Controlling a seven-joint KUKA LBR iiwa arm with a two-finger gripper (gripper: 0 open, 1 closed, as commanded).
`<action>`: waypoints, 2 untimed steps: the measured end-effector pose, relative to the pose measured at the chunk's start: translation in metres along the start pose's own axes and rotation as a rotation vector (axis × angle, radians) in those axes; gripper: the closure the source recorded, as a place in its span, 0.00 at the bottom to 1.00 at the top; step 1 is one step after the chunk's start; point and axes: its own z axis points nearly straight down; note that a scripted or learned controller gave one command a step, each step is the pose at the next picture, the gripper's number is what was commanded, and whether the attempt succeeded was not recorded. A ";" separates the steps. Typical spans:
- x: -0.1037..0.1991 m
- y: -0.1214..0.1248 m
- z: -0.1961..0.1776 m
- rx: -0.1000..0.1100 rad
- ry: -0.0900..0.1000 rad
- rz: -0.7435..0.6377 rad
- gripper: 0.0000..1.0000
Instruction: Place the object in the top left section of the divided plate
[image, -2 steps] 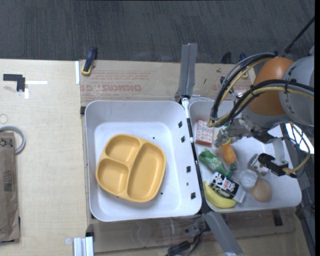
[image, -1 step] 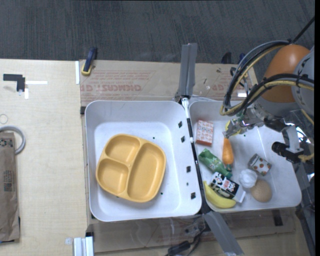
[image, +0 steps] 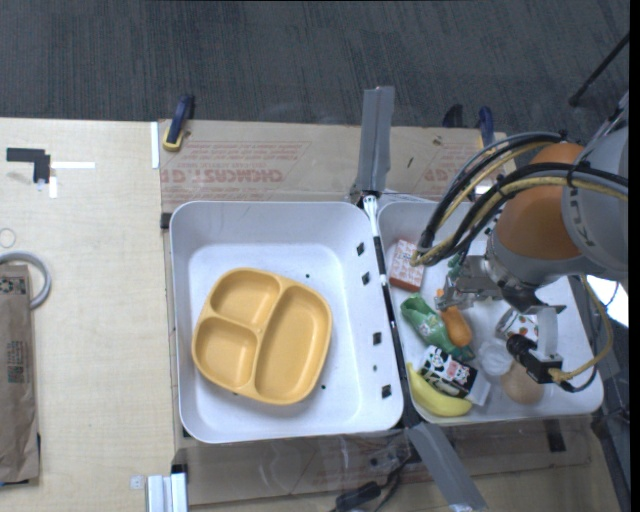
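- The arm comes in from the right and bends down over the right bin. Its orange band sits above the wrist, and black and yellow cables loop over the top of it.
- The left bin sits just beside the right bin and holds the yellow divided plate. All three sections of the plate are bare.
- The gripper hangs low inside the right bin, right over the clutter. From here I cannot tell whether it is spread or closed, or whether it has anything.
- Just beside the gripper lie a small orange object and a green packet.
- A red-and-white box lies toward the back of the right bin.
- A banana lies at the right bin's front edge, with a black-and-white cow-patterned item touching it.
- A tan round thing sits toward the right bin's front right.
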 end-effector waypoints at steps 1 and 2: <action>0.092 -0.078 -0.093 0.023 0.002 -0.005 1.00; 0.187 -0.079 -0.093 0.024 0.002 -0.124 1.00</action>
